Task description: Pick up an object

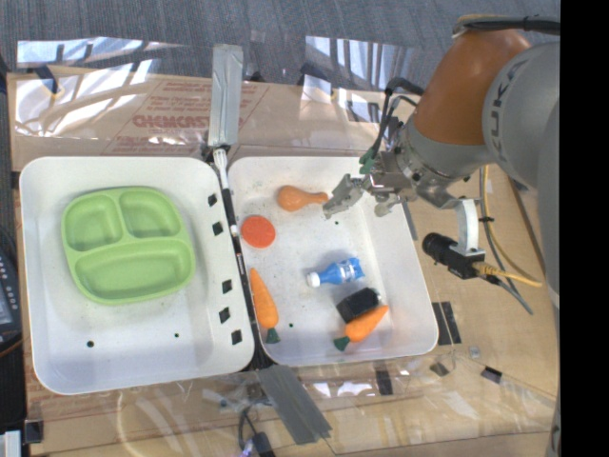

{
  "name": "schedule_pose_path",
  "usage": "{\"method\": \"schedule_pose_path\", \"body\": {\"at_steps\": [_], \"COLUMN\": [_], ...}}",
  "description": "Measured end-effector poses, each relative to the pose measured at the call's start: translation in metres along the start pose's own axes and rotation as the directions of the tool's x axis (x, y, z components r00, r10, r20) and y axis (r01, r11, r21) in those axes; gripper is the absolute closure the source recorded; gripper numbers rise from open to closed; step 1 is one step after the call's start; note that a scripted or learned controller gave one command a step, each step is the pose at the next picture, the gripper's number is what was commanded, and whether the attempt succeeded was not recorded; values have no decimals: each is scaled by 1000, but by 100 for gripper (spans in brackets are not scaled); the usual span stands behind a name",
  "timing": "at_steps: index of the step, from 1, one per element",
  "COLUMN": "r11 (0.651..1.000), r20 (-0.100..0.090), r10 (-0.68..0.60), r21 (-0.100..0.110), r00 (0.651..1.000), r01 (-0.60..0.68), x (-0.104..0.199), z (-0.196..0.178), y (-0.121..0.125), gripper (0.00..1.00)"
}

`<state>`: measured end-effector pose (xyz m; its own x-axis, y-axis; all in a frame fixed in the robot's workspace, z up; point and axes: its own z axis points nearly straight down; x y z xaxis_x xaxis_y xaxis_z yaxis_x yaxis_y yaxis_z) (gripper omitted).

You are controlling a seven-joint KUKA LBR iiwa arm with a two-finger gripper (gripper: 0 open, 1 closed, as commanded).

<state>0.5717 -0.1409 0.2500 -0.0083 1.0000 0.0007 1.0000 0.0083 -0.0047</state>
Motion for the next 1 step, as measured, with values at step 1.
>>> {"method": "schedule_pose_path", "body": {"at_steps": [1], "r11": [995], "r20": [-1], "r10": [95], "r21": [1], "r00": [995], "r01": [-95], "x": [-27], "z": [82], "y": [-76], "gripper": [0]}}
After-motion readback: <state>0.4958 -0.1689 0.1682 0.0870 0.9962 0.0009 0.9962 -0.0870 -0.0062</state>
